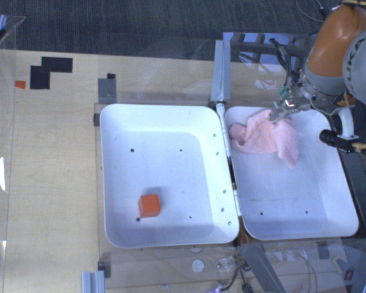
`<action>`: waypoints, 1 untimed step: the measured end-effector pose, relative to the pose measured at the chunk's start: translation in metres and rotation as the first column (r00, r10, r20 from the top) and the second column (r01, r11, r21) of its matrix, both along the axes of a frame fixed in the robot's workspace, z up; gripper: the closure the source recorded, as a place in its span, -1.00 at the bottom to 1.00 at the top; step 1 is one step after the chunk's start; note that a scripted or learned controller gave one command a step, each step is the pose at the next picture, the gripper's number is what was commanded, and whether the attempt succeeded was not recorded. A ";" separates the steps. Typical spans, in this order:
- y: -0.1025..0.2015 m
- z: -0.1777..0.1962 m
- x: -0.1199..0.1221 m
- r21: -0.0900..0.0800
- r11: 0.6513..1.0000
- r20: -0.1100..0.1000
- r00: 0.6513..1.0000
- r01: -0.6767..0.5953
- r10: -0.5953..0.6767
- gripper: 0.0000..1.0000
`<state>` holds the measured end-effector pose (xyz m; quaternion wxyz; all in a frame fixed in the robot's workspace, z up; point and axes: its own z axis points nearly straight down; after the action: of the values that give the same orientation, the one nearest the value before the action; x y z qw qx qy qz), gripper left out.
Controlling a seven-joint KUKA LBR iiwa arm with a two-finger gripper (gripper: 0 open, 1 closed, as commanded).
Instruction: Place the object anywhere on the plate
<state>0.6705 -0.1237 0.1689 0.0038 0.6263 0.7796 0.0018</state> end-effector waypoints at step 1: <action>0.002 0.054 0.003 0.000 1.000 0.004 1.000 -0.008 0.008 1.00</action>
<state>0.6732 -0.1217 0.2228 0.0054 0.6231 0.7821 0.0032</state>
